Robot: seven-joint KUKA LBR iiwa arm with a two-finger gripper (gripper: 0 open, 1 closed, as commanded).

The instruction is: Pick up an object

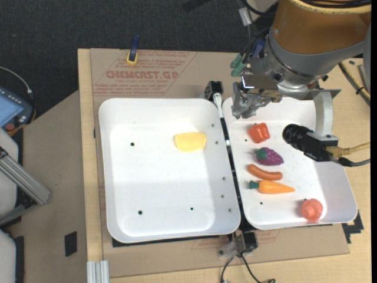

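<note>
A red tomato (311, 209) is seen well below the pincer (244, 106); carrot (274, 187), sausage (264, 172) and grapes (268, 155) are ranged between. A red pepper (258, 132) is noted just below-right of it. The pincer's state cannot be told.

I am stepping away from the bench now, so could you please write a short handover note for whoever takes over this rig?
Gripper: low at the far left corner of the right bin; no object visible between its fingers.
Right bin: red pepper, purple grapes, sausage, carrot, red tomato.
Left bin: one yellow piece.
Done: nothing lifted.
Left: pick an object; the pepper lies nearest.
</note>
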